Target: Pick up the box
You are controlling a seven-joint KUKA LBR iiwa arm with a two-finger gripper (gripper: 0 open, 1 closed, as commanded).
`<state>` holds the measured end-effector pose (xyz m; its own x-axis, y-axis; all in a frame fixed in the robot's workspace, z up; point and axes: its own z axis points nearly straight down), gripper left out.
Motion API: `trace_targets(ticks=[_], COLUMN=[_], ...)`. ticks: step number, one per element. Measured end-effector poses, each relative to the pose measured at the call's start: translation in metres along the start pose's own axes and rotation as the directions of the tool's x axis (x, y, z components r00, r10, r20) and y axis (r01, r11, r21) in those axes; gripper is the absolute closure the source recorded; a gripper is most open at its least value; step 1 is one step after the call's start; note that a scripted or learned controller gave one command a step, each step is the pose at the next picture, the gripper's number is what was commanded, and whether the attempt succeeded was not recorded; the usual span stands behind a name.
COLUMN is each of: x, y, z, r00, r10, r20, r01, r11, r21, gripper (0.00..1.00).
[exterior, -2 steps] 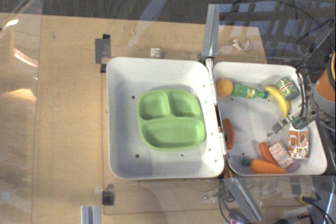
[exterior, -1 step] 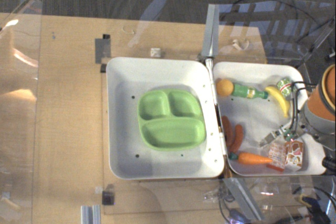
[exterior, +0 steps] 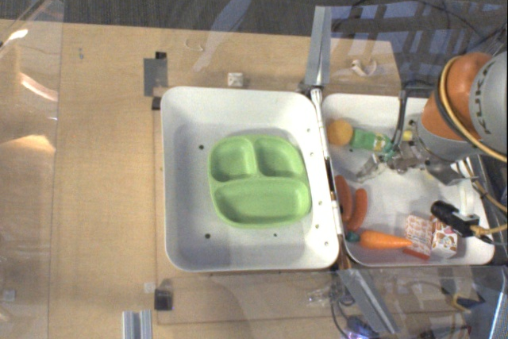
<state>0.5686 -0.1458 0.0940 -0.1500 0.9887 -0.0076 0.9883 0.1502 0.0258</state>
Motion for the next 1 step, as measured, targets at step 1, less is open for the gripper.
trace_targets(ticks=[1], x=[-0.0453], y=[-0.0642], z=[-0.0012], r00=[0.998], r10=[0.068], r20=[0.005], r01=[-0.068], r11=[0.998], r21=[0.004], gripper=[0.0])
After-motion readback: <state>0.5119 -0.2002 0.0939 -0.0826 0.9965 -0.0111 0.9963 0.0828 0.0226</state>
